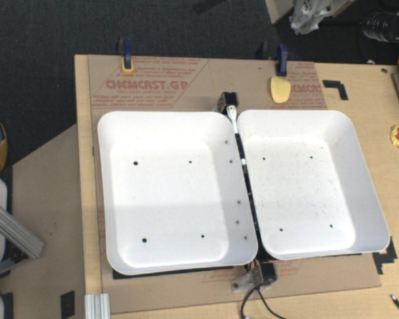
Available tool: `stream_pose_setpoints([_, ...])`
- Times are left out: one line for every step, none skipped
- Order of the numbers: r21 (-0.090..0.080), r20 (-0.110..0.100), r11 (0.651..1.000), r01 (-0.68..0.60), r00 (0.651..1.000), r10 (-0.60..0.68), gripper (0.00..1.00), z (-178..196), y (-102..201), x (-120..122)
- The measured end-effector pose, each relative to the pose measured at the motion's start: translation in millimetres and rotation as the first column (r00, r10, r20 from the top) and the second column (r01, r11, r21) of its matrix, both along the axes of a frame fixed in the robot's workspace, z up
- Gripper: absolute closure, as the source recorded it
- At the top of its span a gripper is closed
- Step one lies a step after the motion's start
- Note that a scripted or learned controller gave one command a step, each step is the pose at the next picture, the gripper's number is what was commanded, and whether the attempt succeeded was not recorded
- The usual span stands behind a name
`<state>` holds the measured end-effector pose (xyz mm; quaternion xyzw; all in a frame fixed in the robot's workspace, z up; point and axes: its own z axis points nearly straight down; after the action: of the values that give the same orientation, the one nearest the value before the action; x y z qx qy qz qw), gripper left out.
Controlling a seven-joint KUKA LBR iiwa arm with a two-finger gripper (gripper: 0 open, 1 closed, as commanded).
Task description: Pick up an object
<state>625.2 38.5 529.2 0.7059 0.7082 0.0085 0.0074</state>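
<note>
Frankly, the tool hangs high at the far edge, and I cannot tell what state it is in. The nearest candidate, a small yellow piece, lies on the worktop just below it, beside a blue clamp. I'd judge a descent there could strike the clamp. The left bin and right bin sit further below it.
</note>
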Motion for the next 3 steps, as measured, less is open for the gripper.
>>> stream_pose_setpoints([-0.002,-0.032,1.000,0.001,0.999,-0.001,1.00,-128,34,30])
stream_pose_setpoints([-0.002,-0.032,1.000,0.000,0.999,0.000,1.00,-218,71,40])
stream_pose_setpoints([-0.003,-0.017,1.000,0.007,1.000,-0.007,1.00,-179,-9,42])
